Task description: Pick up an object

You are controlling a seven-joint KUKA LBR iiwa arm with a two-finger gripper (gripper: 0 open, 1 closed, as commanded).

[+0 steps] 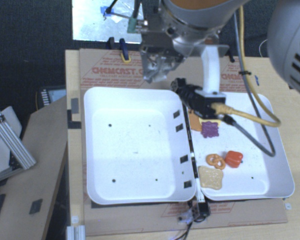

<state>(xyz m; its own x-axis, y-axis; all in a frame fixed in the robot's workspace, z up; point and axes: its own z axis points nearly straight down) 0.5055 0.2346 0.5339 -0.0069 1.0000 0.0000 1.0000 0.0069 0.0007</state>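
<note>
While crowded right, left bin (90, 149) roomy

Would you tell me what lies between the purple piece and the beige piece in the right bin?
In the camera view, the pretzel lies between the purple piece and the beige piece, with the red pepper just right of it.
</note>
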